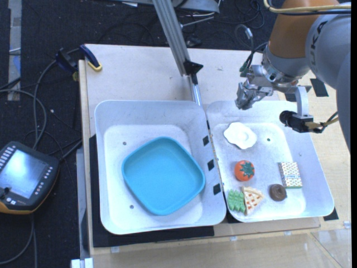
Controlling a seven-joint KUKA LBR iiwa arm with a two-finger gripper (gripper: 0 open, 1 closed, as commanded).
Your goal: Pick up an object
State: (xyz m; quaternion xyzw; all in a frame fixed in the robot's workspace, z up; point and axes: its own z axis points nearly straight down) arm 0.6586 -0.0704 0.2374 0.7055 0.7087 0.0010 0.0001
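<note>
I am hovering my two-finger gripper (244,102) over the far edge of the right shallow white bin (314,166); whether it is spread or closed, I cannot tell. Just below it, the flat white fried-egg toy (240,135) is lying, with the round red tomato toy (244,170) nearer the front.

Grey arm (329,32), orange band, possibly metallic wrist.

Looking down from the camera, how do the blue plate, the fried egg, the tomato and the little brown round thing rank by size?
Largest to smallest, as they look:
1. blue plate
2. fried egg
3. tomato
4. brown round piece
The tomato and the brown piece are close, so that order is less sure.
</note>
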